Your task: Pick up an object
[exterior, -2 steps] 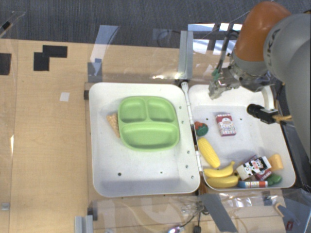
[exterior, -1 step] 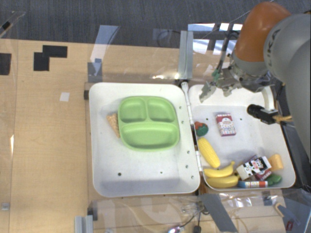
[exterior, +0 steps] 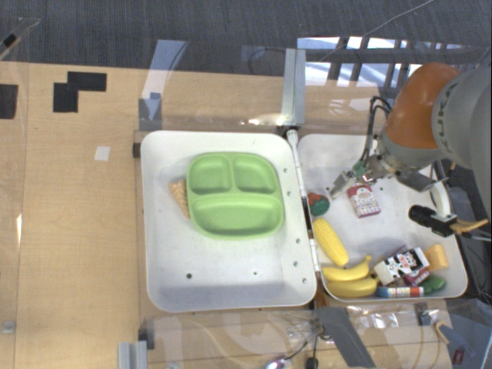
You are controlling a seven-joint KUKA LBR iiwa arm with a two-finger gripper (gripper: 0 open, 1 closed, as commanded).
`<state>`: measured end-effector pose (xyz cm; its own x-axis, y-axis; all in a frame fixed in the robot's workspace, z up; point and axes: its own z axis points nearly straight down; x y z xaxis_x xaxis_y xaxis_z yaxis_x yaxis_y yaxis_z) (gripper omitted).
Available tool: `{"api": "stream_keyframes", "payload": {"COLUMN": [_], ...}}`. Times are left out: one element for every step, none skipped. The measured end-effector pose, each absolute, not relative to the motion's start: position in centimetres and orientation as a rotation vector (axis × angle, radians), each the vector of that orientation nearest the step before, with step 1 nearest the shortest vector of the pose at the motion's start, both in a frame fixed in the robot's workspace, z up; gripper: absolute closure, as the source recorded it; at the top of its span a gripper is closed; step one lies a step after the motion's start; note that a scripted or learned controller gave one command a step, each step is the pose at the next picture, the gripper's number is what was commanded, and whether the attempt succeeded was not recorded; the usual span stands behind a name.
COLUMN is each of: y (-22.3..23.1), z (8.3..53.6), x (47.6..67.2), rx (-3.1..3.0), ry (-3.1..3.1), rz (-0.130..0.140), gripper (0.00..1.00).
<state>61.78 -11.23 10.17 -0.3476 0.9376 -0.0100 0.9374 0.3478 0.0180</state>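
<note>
Two shallow white bins are being viewed from above on a wooden surface (exterior: 77, 229). The left white bin (exterior: 231, 283) is carrying a green three-compartment plastic tray (exterior: 233, 194), with a tan cracker-like piece (exterior: 179, 197) tucked against the tray's left edge.

The right white bin (exterior: 323, 152) is crowded. A yellow corn cob toy (exterior: 330, 241) is lying near the divider, a yellow banana toy (exterior: 350, 277) just nearer than it, a small red-and-green round toy (exterior: 317, 204) just beyond the cob. A black-and-white printed packet (exterior: 405, 264), a red-and-blue marker-like stick (exterior: 400, 291), a green piece (exterior: 435, 284) and an orange cylinder (exterior: 437, 255) are bunched in the near right corner.

The grey arm (exterior: 461, 121) with its orange band (exterior: 421, 106) is reaching in from the right. The tool (exterior: 361, 177) is being held low over the far middle of the right bin, just beside a small red-and-white carton (exterior: 364, 201). How far apart the tool is spread cannot be told, and nothing is seen held by it.

The carton is judged the likeliest target, lying just nearer than the tool tip. Risks: the carton being flat and being pushed aside instead of gripped; the tool closing slightly beyond it and catching nothing; the red-and-green toy being nudged if the approach is drifting left.
</note>
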Motion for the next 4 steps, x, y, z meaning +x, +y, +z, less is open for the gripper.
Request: {"api": "stream_keyframes", "payload": {"y": [-17.0, -17.0, -4.2, -5.9], "z": [9.8, 11.2, 18.7, 18.6], "x": [61.2, 61.5, 63.5, 61.1], "rx": [1.870, 1.859, 2.138, 2.085], "ry": [2.488, 2.485, 2.296, 2.345], "rz": [0.019, 0.026, 0.009, 0.004], "gripper": [0.00, 1.00, 1.00, 1.00]}}
